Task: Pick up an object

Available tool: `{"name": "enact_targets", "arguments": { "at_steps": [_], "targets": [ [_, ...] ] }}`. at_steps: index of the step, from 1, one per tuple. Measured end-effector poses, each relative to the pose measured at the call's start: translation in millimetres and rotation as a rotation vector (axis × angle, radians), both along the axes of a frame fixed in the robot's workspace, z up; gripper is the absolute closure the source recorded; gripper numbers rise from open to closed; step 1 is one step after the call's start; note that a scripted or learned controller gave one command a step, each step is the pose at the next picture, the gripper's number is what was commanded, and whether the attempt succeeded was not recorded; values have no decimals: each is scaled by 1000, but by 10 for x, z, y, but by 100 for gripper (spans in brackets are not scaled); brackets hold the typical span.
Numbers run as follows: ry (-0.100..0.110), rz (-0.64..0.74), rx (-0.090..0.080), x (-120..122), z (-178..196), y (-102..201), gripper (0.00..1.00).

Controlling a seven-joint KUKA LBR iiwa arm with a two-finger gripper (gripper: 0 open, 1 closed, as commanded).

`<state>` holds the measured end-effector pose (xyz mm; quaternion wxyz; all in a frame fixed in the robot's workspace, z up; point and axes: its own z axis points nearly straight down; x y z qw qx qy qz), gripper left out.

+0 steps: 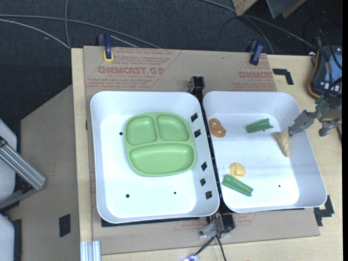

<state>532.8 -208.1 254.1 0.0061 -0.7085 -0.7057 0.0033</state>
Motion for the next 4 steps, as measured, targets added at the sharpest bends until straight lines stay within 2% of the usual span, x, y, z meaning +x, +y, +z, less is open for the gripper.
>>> {"name": "enact_targets", "arguments": {
  "at_steps": [1,3,4],
  "targets": [
    [-13,4,-3,26,69,8,0],
    [-8,5,-1,73,-857,137,0],
    [-7,3,-1,37,-1458,71,0]
  ]
}}
